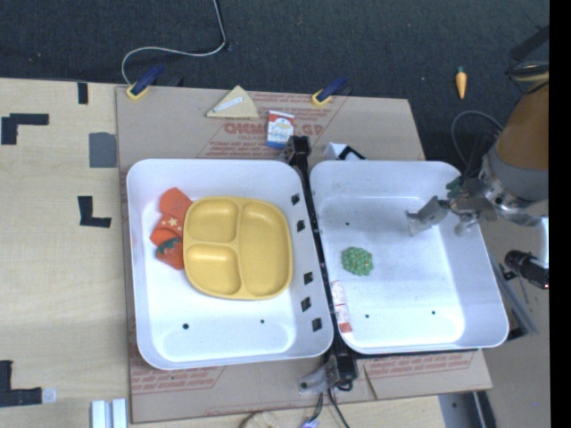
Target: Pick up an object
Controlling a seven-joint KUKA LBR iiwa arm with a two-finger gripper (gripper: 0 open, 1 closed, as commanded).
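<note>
- Counter (53, 266): pale wood, with a cardboard sheet (375, 123) under two white bins set side by side.
- Arm (526, 141): grey, orange band above the wrist, entering from the right over the right bin's (464, 319) upper right corner.
- Left bin (223, 337): holds a yellow divided plate (239, 246) near its middle; orange-red toy pieces (169, 226) lie touching the plate's left edge.
- Pincer (443, 214): poised above the right bin's upper right part, well apart from the bin's contents. Fingers spread apart, nothing between them.
- Green ball (358, 260): a knobbly round piece on the right bin's floor, left of centre, untouched.
- Small carton (280, 130): red, white and blue, standing on the cardboard behind the bins.
- Wedge (235, 104): pale, triangular, left of the carton.
- Clips (143, 83): blue and yellow, at the cardboard's rear edge.
</note>
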